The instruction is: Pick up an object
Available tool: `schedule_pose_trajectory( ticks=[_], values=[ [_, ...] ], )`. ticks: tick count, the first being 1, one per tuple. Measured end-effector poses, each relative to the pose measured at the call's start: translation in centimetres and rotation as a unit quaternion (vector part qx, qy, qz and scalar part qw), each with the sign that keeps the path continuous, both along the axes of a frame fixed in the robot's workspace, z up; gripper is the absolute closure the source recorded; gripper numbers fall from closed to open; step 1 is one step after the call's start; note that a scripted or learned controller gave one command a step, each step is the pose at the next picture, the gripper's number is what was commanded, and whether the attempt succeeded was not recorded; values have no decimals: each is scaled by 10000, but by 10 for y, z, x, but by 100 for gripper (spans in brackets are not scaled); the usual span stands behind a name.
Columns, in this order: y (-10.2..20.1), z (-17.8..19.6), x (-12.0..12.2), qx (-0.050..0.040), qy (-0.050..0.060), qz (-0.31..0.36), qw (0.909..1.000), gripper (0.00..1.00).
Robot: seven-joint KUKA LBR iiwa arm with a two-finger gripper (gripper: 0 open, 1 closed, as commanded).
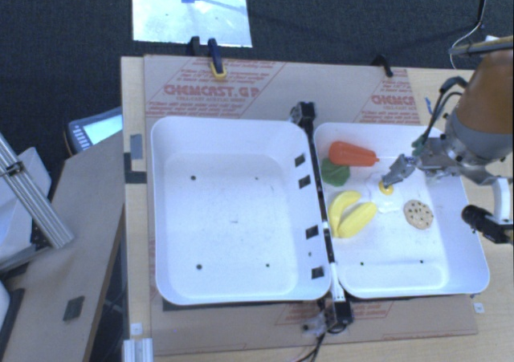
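The right bin (pixel 405 272) holds an orange carrot (pixel 353 154) with a green top (pixel 335 172), a yellow banana-like piece (pixel 352 214), a round tan cookie (pixel 418 213) and a small yellow item (pixel 386 189). My gripper (pixel 395 174) reaches in from the right and points down and to the left. It is low over the bin's middle, and its tip is right at the small yellow item. I cannot see whether it touches that item. The carrot lies to the gripper's upper left and the cookie to its lower right.
The left bin (pixel 233 216) adjoins the right one, with black clips (pixel 312 232) along the shared wall. Both rest on a cardboard sheet (pixel 241 83) held by a yellow clamp (pixel 217 63). The grey arm and a black fitting (pixel 486 224) hang over the right bin's right rim.
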State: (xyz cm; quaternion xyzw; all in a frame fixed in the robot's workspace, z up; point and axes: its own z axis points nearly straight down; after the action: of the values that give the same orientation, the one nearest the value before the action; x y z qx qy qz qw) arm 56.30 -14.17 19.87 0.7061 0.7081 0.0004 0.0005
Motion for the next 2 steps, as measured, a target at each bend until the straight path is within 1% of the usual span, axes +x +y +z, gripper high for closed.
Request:
schedule_pose_trajectory(
  ticks=[1,2],
  values=[
    [87,45,29,1,-32,50,10000,0],
    [149,88,45,10,-30,40,10000,0]
  ],
)
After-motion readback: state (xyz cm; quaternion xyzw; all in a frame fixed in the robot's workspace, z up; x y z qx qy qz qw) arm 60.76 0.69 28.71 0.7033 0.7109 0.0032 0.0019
